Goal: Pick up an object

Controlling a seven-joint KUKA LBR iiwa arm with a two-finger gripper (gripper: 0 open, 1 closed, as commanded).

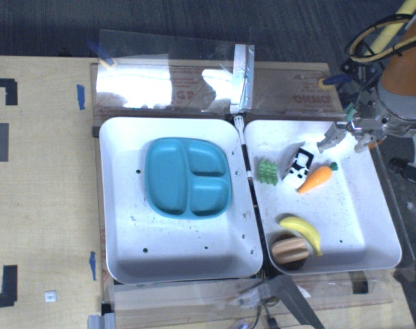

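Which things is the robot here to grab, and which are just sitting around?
For the job (things it might pick up, all in the right bin):
carrot
banana
green toy
black-and-white toy
round wooden piece
pincer, at the bin's far right corner

Just lying about:
blue divided plate in the left bin

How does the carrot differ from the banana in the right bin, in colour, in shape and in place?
The carrot is orange with a green tip, and the banana is yellow. The carrot is straight and tapered, while the banana is curved. The carrot lies near the middle of the right bin, beside a black-and-white toy; the banana lies at the near edge, against a round wooden piece. Both are toy foods in the same bin.
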